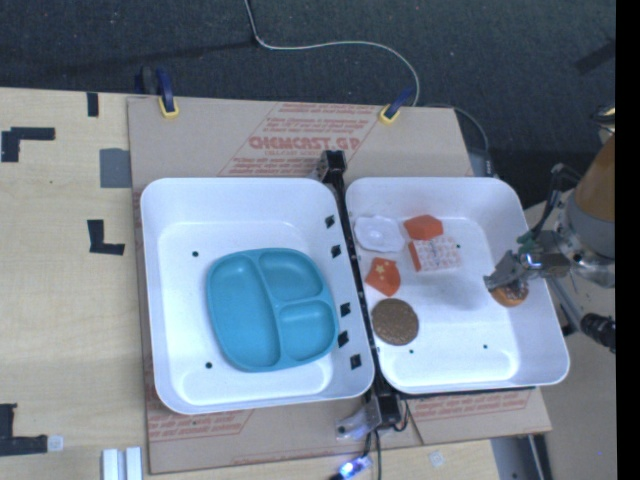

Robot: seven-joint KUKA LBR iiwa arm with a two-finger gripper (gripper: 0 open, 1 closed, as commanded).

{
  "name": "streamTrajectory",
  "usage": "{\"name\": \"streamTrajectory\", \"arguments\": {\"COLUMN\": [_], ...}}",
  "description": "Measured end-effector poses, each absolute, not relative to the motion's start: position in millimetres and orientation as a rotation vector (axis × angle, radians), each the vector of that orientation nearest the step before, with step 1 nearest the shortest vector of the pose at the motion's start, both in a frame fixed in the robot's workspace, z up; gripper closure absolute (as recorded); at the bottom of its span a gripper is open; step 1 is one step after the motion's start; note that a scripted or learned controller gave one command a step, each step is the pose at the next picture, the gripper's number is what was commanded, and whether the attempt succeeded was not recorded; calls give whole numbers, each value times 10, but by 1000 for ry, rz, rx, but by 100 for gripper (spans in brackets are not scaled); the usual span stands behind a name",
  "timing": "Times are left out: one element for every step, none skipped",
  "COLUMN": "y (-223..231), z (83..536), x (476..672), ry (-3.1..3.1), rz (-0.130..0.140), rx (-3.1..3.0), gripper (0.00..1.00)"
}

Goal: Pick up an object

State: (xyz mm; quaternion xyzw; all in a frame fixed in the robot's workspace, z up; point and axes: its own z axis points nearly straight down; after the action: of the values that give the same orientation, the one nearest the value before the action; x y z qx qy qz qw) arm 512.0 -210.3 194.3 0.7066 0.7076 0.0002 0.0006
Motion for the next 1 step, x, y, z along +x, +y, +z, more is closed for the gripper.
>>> {"name": "streamTrajectory", "arguments": {"y": [-2130], "z": [2450], "x": [5036], "ry": [2222], "rz": [1], "rx": [2218], "gripper": [100]}}
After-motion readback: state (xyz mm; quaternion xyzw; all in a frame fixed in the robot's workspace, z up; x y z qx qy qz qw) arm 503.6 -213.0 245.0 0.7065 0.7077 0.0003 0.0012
